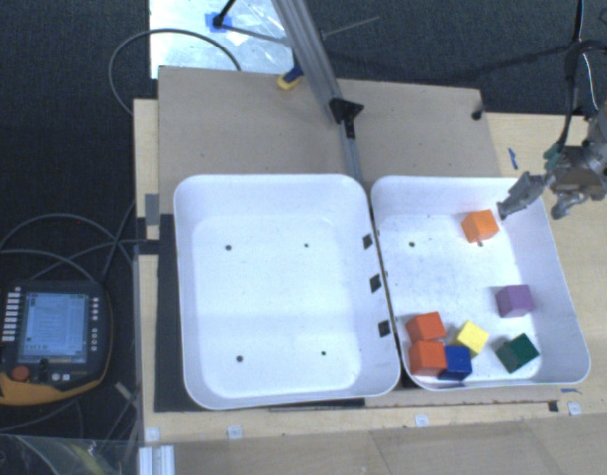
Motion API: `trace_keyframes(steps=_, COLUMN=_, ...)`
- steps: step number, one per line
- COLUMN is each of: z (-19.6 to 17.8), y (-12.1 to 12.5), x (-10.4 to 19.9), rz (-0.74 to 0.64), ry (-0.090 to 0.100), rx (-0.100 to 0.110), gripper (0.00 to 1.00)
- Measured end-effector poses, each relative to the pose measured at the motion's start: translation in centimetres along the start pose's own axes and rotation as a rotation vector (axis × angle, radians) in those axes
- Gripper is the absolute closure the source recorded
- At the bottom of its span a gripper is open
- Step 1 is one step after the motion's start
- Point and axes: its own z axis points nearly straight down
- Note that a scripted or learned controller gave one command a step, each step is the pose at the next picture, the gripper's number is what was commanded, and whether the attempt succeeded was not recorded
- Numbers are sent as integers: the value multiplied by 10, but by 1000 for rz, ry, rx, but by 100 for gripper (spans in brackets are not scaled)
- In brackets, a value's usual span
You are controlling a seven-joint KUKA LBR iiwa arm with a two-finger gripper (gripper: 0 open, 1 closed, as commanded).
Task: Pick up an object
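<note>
Right white plastic bin [570, 295], near edge: two orange cubes [427, 340], yellow cube [472, 337], blue block [458, 361], dark green cube [518, 352], clustered. Purple cube [514, 300] mid-bin. Farther back, lone orange cube [480, 226]; metal two-finger gripper [537, 197] just beside it, fingers spread, grasping nothing. Left white bin [273, 191], brown board [244, 117], dark carpet [55, 87] beyond.

Blocks [459, 342] in right bin [570, 305]
</note>
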Motion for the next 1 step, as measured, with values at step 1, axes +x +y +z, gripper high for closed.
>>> trace_keyframes(steps=1, z=0, y=0, x=0, rz=0, ry=0, rx=0, gripper=0)
